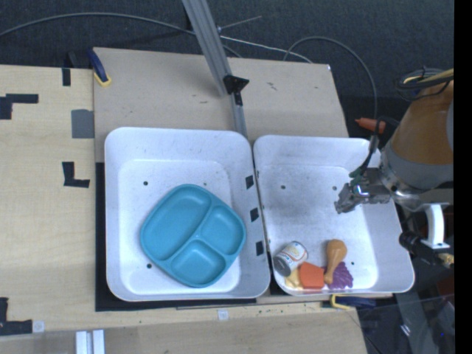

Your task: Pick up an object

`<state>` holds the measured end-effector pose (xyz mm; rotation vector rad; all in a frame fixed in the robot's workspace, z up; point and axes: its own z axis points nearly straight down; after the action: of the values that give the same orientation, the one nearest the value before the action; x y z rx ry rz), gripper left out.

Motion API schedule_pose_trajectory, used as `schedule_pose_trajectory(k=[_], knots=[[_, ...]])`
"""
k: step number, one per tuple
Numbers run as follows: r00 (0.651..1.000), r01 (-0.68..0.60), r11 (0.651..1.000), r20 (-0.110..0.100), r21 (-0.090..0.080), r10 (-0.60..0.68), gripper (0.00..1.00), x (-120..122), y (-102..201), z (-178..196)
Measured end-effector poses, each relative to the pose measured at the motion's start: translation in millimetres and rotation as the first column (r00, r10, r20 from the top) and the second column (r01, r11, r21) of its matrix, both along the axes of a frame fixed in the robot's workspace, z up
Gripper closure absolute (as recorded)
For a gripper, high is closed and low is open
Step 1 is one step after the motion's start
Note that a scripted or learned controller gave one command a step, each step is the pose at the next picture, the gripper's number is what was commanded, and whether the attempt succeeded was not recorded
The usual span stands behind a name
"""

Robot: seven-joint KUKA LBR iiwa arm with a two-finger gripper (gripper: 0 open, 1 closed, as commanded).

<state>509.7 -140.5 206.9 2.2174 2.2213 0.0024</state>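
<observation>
Even, soft light is falling from overhead, and the two white bins [184, 142] are reading bright without blowing out. Only faint shadows are showing, one pooling under the blue tray [193, 234]. The dark floor up top is staying murky. Everything is looking slightly soft and grainy, and the small items in the right bin's near corner are blurring together.

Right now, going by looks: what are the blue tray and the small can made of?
Blue tray: likely molded plastic, matte to satin; uniform teal colour, rounded compartment walls, soft highlights.
Small can: probably metal with a printed label; pale shiny end and cylindrical body, but too small to be sure, so it could be a plastic toy.
</observation>
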Motion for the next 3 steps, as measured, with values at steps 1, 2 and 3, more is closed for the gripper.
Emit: schedule_pose_trajectory(k=[1,2,3], knots=[[1.000,0.000,1.000,-0.001,0.000,0.000,1.00,0.8,0.2,33.2],[1.000,-0.005,1.000,-0.005,0.002,0.005,1.00,18.5,50.6,25.1],[1.000,-0.005,1.000,-0.005,0.002,0.005,1.00,26.5,97.0,31.2]])
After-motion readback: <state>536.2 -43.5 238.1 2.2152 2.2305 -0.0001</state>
